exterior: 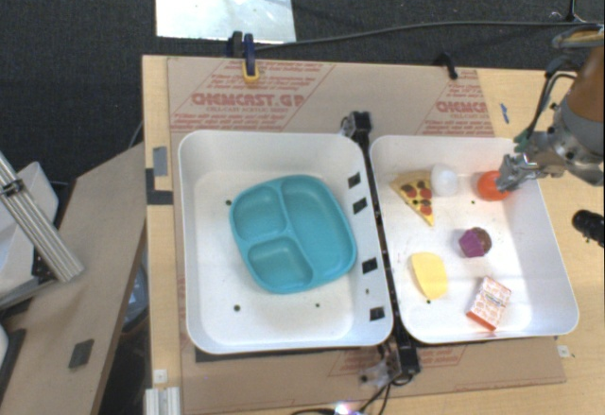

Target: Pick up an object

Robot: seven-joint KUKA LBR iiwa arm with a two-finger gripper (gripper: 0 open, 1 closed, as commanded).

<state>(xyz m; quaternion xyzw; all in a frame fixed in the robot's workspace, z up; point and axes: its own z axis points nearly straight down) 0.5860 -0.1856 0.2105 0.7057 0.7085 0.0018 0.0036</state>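
Note:
The right bin (553, 257) holds a pizza slice (416, 196), a white ball (444, 181), an orange round object (489, 185), a purple object (475, 242), a yellow piece (429, 275) and a red-and-white packet (489, 302). My gripper (515, 171) hangs at the bin's far right, just right of the orange object and touching or nearly touching it. Nothing shows between its fingers.
The left bin (203, 177) holds a teal divided tray (292, 233). Black clips line the seam between the bins (369, 233). A blue-and-yellow clamp (248, 57) sits on the cardboard behind the bins. The arm's body (581, 120) stands over the right edge.

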